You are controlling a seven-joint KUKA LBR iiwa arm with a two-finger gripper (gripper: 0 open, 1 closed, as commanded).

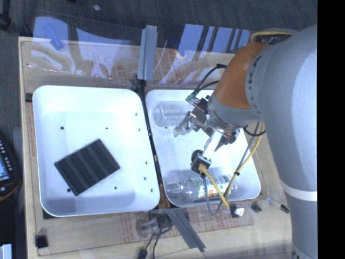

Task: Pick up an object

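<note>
Fingers are the first thing I look for, and I cannot tell from this slanted view whether they stand apart or together; the gripper (190, 122) is a small metallic cluster under the wrist, and nothing I can make out sits in it. It hangs over the right bin (249, 190), in that bin's far half, with its tip pointing toward the far-left corner. Just beside the tip, in that corner, lies a clear plastic cup (168, 114), hard to separate from the white floor; I cannot say whether the gripper touches it. Along the near wall of the same bin lies a clear plastic bottle (190, 190) on its side, crossed by yellow cables that trail down from the arm. A black fitting on the arm hangs just above the bottle.

In the left bin (40, 99), well apart from the gripper, a dark ribbed panel (87, 167) lies flat toward the near-left corner, turned at an angle to the walls.

My reading of progress: the arm is placed over the cup, so I take the approach as largely made. The grasp itself I judge not confirmed, and the lift is left to do. Clear plastic may slip or crush.
</note>
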